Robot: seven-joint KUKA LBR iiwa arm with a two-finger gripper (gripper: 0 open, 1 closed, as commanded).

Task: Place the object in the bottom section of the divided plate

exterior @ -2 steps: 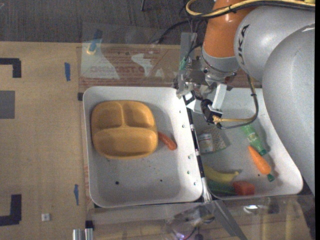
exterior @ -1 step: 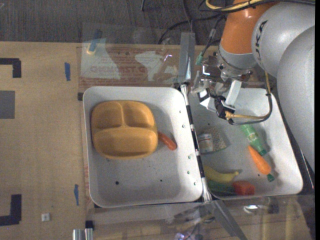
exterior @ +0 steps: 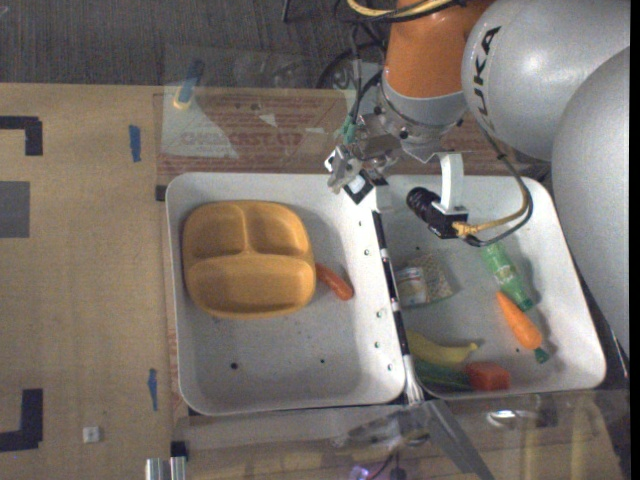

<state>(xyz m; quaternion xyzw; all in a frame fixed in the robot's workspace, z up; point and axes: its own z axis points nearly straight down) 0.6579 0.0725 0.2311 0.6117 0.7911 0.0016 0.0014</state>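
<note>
Camera view shows the end effector [exterior: 352, 171] hanging over the top right corner of the left bin [exterior: 190, 368], close to the rim it shares with the right bin [exterior: 580, 358]. Whether it is clenched or released cannot be told from here, and nothing can be seen between its tips.

The likely object, a small orange sausage [exterior: 335, 282], lies on the left bin's floor, touching or just beside the right edge of the yellow plate [exterior: 247, 258]. From the end effector it sits lower in the frame and slightly left, so the reach would run down along the shared rim. Its long axis slants from upper left to lower right, the upper end against the plate.

The plate's wide bottom section lies just left of the sausage, a short carry.
</note>
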